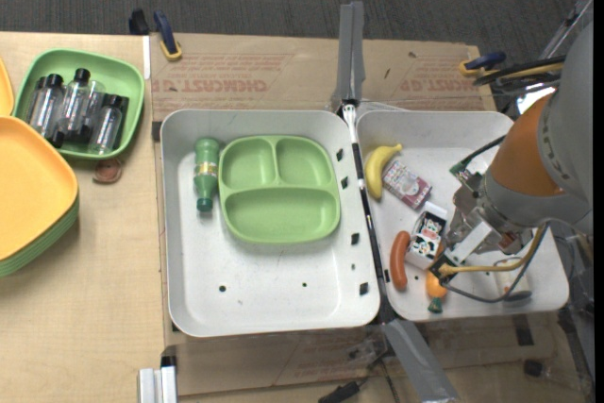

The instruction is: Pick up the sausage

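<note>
1. The sausage (399, 260) lies in the right bin (472, 123), hard against the bin's left wall near its front-left corner, long axis running front to back.
2. The gripper (451, 245) hangs over the middle of that bin, near the sausage but off to its right. I can't tell the fingers' state from this angle; nothing is visibly held.
3. Handling guess: light, smooth-skinned toy, round in section, probably a bit slippery and prone to rolling out of a pinch.
4. Best hold: across the short axis at mid-length, fingers closing left to right.
5. Problem: the wall side leaves hardly any room for a finger. It may need a nudge off the wall, or a pinch at the freer end.
6. Clutter: a small card (429, 234) sits just beside the sausage on the right, and an orange piece (435, 283) lies near its front end. The banana (379, 167) lies further back along the same wall.
</note>
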`<state>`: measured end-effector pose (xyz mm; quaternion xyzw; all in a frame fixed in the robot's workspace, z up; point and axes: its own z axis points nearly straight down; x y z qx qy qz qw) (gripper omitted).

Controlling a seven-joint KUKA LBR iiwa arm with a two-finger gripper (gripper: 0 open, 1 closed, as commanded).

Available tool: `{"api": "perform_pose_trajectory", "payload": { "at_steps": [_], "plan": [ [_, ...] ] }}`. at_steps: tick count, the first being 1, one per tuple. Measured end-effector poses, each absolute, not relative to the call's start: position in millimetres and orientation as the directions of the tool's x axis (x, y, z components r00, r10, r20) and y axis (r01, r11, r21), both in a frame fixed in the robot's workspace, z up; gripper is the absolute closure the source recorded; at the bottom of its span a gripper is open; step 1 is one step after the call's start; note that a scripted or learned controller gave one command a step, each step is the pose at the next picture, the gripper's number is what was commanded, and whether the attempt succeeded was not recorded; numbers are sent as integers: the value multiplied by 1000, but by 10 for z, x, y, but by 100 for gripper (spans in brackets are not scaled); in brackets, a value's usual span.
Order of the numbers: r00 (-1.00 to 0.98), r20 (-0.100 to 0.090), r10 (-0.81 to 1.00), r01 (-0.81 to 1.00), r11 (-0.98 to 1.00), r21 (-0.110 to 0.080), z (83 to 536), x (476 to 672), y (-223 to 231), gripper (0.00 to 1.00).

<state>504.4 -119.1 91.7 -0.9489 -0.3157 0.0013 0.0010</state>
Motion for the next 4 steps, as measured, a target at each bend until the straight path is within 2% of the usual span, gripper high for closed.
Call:
{"api": "perform_pose_trajectory", "payload": {
  "at_steps": [1,2,3,4],
  "plan": [
    [914,-3,405,405,-914,-2,908,4916,-1365,100],
    [976,-4,216,216,-976,-2,908,4876,-1552,100],
    [919,-4,394,394,-919,-4,905,4763,-1653,100],
    [980,-6,201,201,-980,-4,898,4760,-1058,100]
  ]
}}
